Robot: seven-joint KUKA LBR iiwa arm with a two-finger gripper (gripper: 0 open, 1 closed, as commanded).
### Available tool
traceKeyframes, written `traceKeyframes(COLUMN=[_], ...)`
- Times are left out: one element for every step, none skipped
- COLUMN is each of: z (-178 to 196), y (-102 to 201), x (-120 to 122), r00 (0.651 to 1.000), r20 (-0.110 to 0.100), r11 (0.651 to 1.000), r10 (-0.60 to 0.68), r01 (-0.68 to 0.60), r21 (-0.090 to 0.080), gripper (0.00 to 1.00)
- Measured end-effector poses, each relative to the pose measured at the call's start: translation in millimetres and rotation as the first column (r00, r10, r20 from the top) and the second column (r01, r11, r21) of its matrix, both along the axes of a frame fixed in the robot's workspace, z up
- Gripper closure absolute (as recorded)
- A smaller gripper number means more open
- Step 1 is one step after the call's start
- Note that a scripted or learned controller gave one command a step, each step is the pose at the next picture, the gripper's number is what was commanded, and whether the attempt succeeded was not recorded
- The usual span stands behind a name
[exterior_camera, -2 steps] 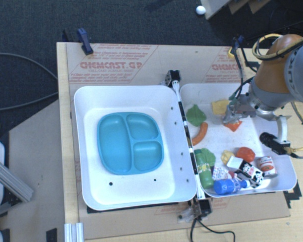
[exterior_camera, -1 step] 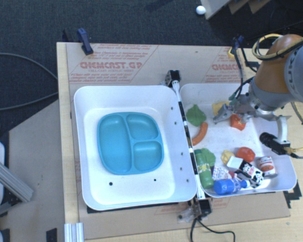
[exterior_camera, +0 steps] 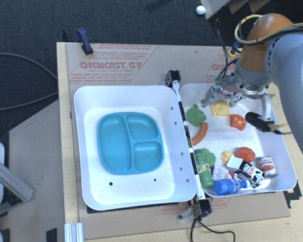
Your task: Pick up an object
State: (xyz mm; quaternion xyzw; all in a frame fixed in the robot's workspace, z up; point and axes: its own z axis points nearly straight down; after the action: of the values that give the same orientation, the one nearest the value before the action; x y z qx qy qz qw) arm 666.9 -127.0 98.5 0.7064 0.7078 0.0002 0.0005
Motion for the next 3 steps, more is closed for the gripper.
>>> traceKeyframes(z=[-1.2, -13.8, 37.5], y=[-8.6, -23.9, -56.7], x=[-0.2, -14.3, 0.2], r00=[1.0, 1.0, 1.0], r20=[0.001, -0.003, 0.002], r11=[1.0, 1.0, 1.0], r10=[-0.001, -0.002, -0.002], r01=[0.001, 0.002, 0.002], r21=[-0.001, 0.0, -0.002], gripper=[0.0, 0.0, 0.0])
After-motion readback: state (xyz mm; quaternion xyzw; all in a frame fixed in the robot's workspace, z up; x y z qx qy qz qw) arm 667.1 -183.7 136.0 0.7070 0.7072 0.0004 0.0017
